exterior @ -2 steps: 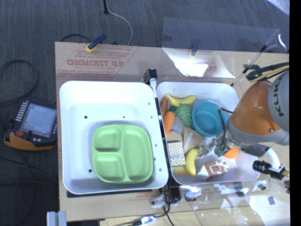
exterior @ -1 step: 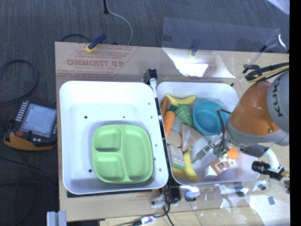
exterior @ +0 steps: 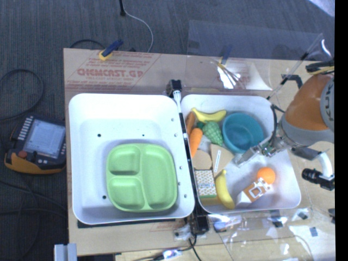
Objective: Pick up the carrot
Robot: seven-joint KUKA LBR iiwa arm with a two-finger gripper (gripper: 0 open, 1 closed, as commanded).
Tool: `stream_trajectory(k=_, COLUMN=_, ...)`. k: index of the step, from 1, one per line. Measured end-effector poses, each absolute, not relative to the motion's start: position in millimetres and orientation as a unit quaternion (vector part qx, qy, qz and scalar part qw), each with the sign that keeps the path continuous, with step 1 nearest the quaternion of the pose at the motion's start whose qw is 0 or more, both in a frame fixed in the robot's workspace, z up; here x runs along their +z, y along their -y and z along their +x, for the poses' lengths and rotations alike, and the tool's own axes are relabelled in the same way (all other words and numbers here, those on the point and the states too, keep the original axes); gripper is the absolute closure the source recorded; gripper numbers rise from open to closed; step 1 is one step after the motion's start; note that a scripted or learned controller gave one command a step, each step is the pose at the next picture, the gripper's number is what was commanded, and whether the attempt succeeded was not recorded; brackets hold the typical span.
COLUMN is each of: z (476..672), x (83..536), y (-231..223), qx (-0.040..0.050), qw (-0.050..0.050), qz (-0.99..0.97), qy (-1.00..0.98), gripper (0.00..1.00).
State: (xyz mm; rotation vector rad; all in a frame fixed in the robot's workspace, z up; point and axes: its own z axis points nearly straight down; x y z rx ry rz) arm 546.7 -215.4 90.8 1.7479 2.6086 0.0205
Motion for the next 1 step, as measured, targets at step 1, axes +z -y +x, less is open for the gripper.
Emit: stream_trajectory(k=1, z=499.2, x=92.0, y=221.3, qx=0.0039, qw=0.011, qz=0.472, qy=-0.881, gripper=0.0)
